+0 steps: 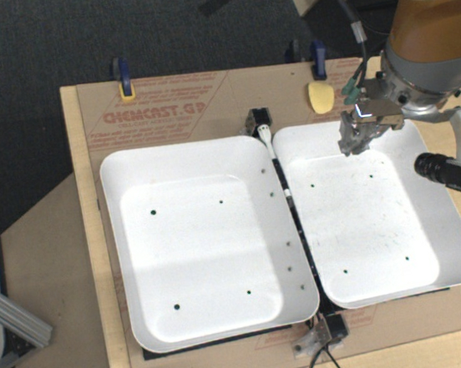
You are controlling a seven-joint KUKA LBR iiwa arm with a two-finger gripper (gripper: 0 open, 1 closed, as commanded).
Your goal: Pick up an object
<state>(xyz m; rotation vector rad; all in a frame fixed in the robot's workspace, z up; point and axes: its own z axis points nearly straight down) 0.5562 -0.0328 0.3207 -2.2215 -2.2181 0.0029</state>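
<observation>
My gripper [355,142] hangs over the back left part of the right white bin [444,273], under the grey wrist that reaches in from the upper right. A small pale yellow rounded object [321,96] lies on the brown board just behind that bin, up and to the left of the gripper and apart from it. I see nothing in the gripper.
The left white bin [135,259] sits beside the right one, with a black divider strip [287,201] between them. Blue clamps [122,70] [318,56] hold the board's back edge. A black fitting [447,169] sticks in at the right bin's right rim.
</observation>
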